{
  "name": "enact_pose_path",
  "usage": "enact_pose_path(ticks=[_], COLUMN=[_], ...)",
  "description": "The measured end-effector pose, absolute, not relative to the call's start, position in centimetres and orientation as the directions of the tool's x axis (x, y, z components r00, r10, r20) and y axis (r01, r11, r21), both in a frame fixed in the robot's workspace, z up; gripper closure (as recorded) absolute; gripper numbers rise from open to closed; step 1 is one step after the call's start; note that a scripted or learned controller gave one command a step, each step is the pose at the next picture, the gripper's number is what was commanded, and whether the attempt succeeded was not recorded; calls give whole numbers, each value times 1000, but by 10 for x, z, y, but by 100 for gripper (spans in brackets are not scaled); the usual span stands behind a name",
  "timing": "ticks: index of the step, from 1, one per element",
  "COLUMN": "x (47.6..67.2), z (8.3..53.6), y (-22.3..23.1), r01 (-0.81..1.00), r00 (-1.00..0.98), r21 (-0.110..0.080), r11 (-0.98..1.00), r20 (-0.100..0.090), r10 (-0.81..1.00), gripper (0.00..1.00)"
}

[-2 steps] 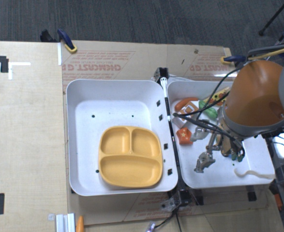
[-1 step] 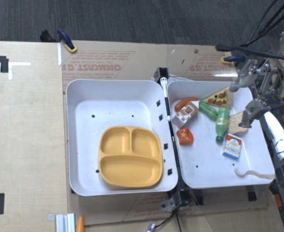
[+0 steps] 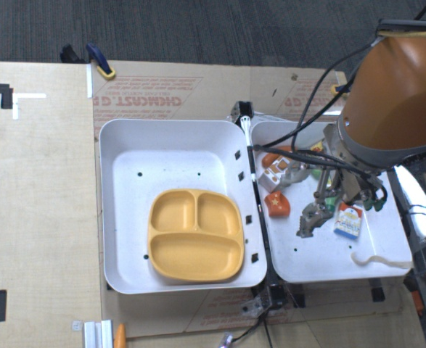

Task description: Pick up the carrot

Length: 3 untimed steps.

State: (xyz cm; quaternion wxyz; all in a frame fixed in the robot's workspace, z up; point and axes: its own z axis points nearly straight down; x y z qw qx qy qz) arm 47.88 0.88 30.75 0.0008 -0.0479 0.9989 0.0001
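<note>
My gripper (image 3: 308,220) hangs low over the right bin (image 3: 321,265), between a red fruit (image 3: 276,205) and a small blue-and-white carton (image 3: 348,222); I cannot tell whether it is wide or narrow. What I take for the carrot (image 3: 272,158) lies near the bin's far left corner, beside the wall, leaving little room there.

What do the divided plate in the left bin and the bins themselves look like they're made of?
Divided plate: looks like moulded plastic, matte yellow-orange, judging by its even colour, rounded corners and soft raised ridges between three compartments.

Left bin and right bin: apparently thin white plastic with a smooth, slightly glossy finish; the rounded rims and curved walls suggest formed sheet, though painted metal can't be ruled out.
</note>
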Motion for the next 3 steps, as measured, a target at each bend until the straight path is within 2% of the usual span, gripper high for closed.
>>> enact_pose_path(ticks=[1,2,3], x=[496,503,505], z=[144,104,115], y=[117,105,106], r01=[-141,-442,-440], r00=[-990,-896,-897], r21=[1,-5,-4], r11=[990,897,898], r20=[1,-36,-42], r10=[-141,-442,-439], gripper=[0,0,100])
